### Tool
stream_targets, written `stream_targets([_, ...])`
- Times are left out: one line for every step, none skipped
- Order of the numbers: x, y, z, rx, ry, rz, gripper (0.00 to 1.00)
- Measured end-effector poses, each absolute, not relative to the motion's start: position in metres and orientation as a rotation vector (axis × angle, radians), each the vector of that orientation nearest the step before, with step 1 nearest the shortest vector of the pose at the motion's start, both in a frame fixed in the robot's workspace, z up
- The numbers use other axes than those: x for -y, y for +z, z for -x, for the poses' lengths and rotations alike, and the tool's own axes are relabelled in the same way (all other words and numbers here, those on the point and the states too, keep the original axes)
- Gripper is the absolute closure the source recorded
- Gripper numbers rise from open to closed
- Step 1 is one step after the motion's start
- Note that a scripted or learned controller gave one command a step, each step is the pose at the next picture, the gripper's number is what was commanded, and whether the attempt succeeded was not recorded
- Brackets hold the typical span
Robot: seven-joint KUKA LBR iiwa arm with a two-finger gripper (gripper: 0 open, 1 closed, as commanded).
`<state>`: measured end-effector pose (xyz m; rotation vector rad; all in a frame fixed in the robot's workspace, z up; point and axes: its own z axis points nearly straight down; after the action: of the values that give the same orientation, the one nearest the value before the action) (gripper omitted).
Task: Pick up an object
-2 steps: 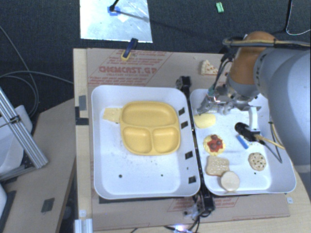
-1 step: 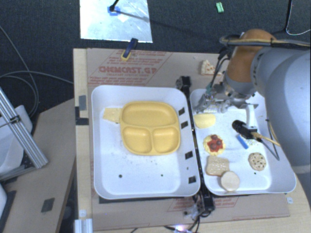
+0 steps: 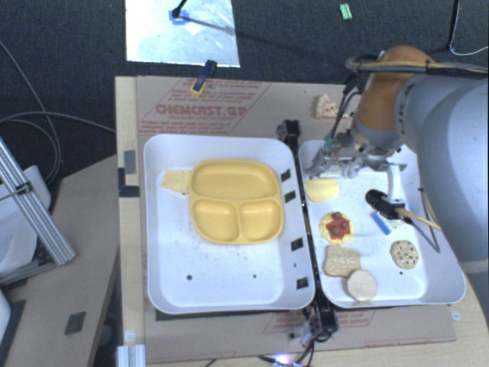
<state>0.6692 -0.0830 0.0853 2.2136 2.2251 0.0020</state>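
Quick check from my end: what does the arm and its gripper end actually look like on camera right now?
The arm is a thick, rounded grey body with a glossy orange band above the wrist. Dark thin cables run along the wrist. The gripper is a small metallic grey assembly; its jaws are too small to make out.

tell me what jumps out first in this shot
The big yellow divided tray sits in the middle of the left bin. The grey arm with its orange band reaches over the right bin, its gripper low above a pale yellow piece, with toy foods below: a small pizza and a cookie.
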Motion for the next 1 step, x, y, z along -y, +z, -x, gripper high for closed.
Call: stream_targets([0.0852,0.0854,-0.6692,-2.222,0.002,-2.215,0.00])
